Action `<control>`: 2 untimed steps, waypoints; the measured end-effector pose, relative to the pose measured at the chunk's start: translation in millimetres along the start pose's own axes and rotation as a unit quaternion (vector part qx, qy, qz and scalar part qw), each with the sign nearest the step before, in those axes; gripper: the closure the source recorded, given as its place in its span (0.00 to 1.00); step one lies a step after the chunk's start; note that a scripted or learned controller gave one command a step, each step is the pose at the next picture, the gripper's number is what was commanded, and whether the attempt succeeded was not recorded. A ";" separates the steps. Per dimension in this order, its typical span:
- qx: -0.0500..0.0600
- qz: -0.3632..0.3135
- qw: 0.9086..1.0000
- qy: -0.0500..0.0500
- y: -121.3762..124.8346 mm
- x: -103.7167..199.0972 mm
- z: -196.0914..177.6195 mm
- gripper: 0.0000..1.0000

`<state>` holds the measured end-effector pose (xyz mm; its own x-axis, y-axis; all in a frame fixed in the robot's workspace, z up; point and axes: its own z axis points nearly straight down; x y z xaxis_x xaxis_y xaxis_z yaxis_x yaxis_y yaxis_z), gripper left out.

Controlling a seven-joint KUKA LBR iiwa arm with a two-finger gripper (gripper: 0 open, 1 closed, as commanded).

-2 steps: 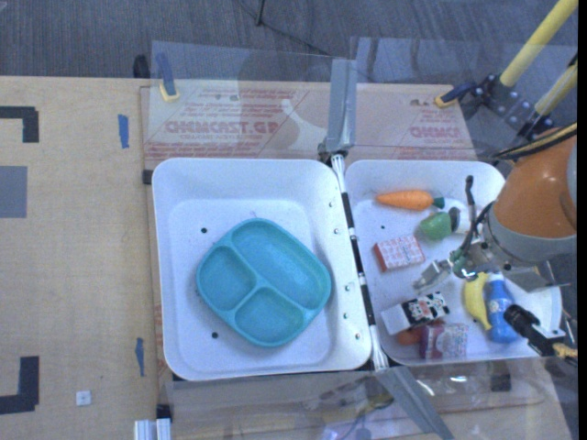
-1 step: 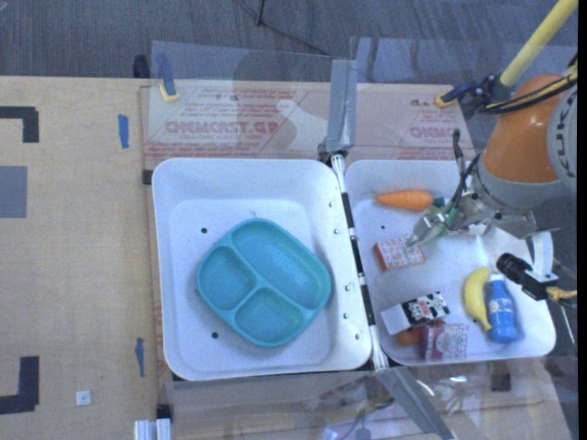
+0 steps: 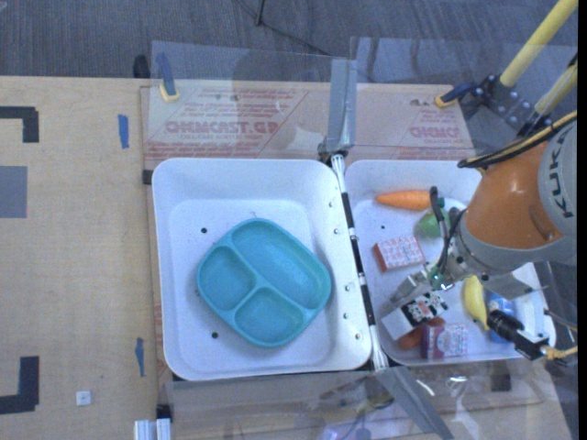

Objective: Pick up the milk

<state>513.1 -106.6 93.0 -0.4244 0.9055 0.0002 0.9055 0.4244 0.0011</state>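
In the right bin (image 3: 367, 211) a small white carton with red print (image 3: 399, 252), likely the milk, lies flat near the left wall. My gripper (image 3: 419, 304) hangs low over the bin's front part, just below and to the right of that carton and apart from it. A second pink and white box (image 3: 452, 340) lies at the bin's front edge, right under the gripper, next to a red item (image 3: 429, 337). The grey and orange wrist (image 3: 509, 218) covers the bin's right part.
An orange carrot (image 3: 405, 200) and a green item (image 3: 428, 225) lie at the back of the right bin. A yellow banana (image 3: 473, 301) sits beside the wrist. The left bin (image 3: 174, 200) holds a teal divided plate (image 3: 264, 280).
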 end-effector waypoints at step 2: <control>-0.004 0.050 0.999 -0.003 -12.2 -29.3 4.4 0.00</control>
<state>514.5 -138.3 88.6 -0.3311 0.9436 -0.0055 0.9435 0.3312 0.0085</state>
